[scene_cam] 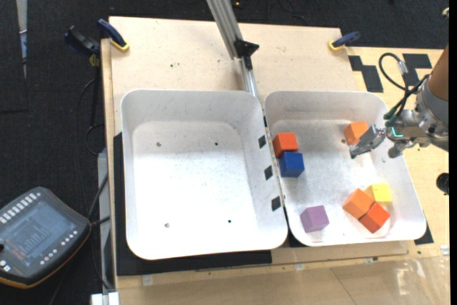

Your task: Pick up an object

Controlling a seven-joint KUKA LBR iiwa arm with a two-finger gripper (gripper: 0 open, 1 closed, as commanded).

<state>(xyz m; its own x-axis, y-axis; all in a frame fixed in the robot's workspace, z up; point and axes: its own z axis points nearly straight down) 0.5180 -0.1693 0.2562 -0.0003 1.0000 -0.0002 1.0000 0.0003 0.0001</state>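
Note:
The right bin [400, 175] holds several small blocks. An orange block [355, 131] lies near its far right. My gripper [378, 147] hangs low over the bin's right side, open, with its left finger [363, 143] just below and right of that orange block. Nothing sits between the fingers. An orange cube [285, 142] and a blue cube [291, 164] sit together near the bin's left wall. A purple cube [314, 218] rests at the front. Two orange cubes [365, 209] and a yellow cube [381, 192] cluster at the front right.
The left bin [136, 153] stands beside the right one, sharing a middle wall [268, 153]. A slanted metal pole [218, 0] rises from behind the bins. Clamps [114, 36] hold the board's back corners. A teach pendant [36, 232] lies at lower left.

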